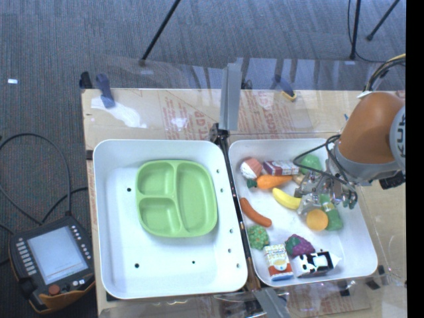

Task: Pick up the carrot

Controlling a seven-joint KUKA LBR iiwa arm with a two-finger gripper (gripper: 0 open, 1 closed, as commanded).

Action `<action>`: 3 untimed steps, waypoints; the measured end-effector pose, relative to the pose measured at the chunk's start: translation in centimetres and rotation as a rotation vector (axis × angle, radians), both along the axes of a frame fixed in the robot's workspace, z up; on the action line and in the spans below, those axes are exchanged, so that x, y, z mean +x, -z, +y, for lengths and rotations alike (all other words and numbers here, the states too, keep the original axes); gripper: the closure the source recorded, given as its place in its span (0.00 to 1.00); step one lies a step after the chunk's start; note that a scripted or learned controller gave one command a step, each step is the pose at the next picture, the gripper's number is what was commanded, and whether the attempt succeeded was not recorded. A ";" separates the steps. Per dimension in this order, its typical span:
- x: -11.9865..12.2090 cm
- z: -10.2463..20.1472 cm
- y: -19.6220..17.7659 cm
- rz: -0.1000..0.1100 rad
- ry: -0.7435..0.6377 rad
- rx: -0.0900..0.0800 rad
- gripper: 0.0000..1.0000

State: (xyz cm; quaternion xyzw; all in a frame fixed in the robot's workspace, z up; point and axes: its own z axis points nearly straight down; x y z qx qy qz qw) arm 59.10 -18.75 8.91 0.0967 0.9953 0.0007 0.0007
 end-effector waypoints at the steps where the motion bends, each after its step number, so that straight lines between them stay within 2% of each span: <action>1: 0.0 0.0 0.0 0.000 -0.001 0.000 0.00; 2: -6.2 5.4 -0.8 -0.037 0.081 -0.001 0.00; 3: 1.0 7.4 0.2 0.001 0.424 0.000 0.00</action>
